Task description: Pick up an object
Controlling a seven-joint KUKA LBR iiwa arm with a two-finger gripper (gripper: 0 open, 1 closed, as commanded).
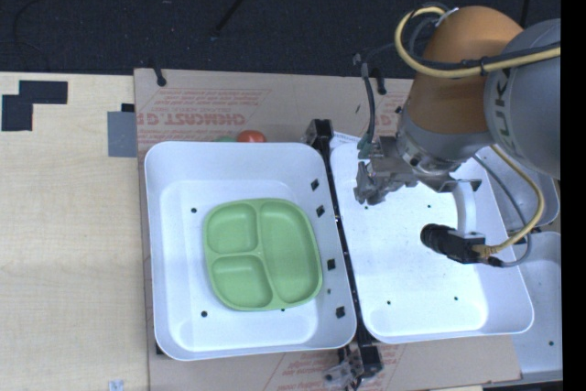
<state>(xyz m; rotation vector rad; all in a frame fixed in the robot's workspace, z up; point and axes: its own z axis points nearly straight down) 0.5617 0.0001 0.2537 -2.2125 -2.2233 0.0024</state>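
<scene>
- Camera view, from where I stand, looks down at a slant on two shallow white bins side by side on a cardboard-covered bench.
- Left bin (174,174) holds a green divided plate (263,254), lying flat near the bin's middle, slightly toward five o'clock. It has three compartments, two at its twelve o'clock end and one at six.
- A small red-orange object (251,137) peeks over the left bin's rim at twelve o'clock, outside the bin; beside it a bit of green shows, too small to identify.
- Right bin (430,311) sits at three o'clock of the left one, with black clips along the seam between them.
- The arm (467,78) comes in from three o'clock, its orange band bulging above the wrist, yellow cable looped around it.
- The gripper (369,188) hangs over the right bin's ten o'clock corner, close to the seam, well apart from the green plate.
- I cannot tell how the gripper is set; it is a dark cluster of metal from this angle, and I see nothing held in it.
- A black cylindrical part (450,243) juts out over the right bin, at four o'clock of the gripper.
</scene>
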